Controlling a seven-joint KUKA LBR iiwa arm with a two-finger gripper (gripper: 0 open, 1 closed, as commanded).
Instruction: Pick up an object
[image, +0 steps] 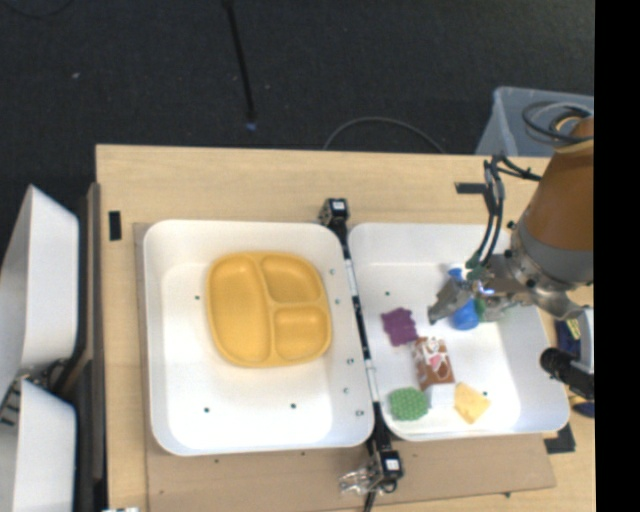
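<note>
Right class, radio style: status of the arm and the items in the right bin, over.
End effector low in right bin, by blue object; grasp unconfirmed. Purple piece, brown packet, green ball, yellow wedge loose nearby.

Light fell evenly from above, bright and diffuse, on the pale wooden worktop (120, 190). The two shallow white plastic bins (250, 425) were close to washed out, their rims and floors merging in glare, most of all in the bin nearer the worktop's right edge (520, 405). Shadows were soft and short: a faint grey one lay inside the left bin's rim along its far and left sides. The yellow divided plastic plate (268, 306) showed a mild sheen without hard highlights. The dark floor beyond the worktop's far edge was underexposed. The whole picture was soft and coarse; small things looked smeared, and the grey arm with its orange band (560, 215) was blurred at its outline.
</note>
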